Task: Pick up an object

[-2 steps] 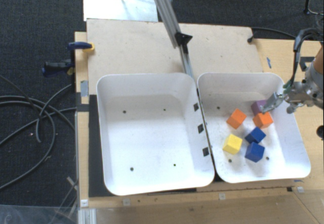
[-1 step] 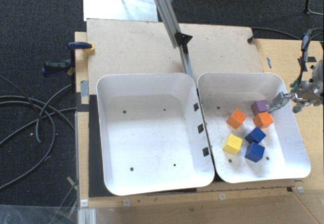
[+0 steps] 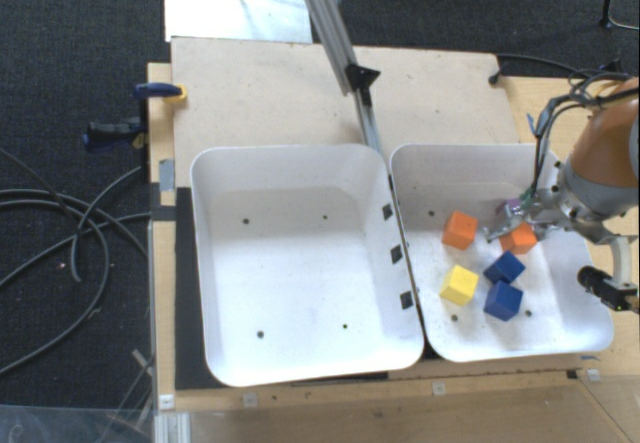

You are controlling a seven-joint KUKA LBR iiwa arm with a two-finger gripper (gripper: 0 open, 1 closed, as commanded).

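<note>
We see the gripper [image 3: 512,222] low in the right bin [image 3: 440,171], at the second orange cube [image 3: 520,239]; grip state we can't tell. Other orange cube [image 3: 460,230] sits just left. Yellow cube [image 3: 460,285] and two blue cubes [image 3: 504,268] [image 3: 503,300] lie nearer the front (all right bin). Left bin [image 3: 215,231] alongside.
</note>
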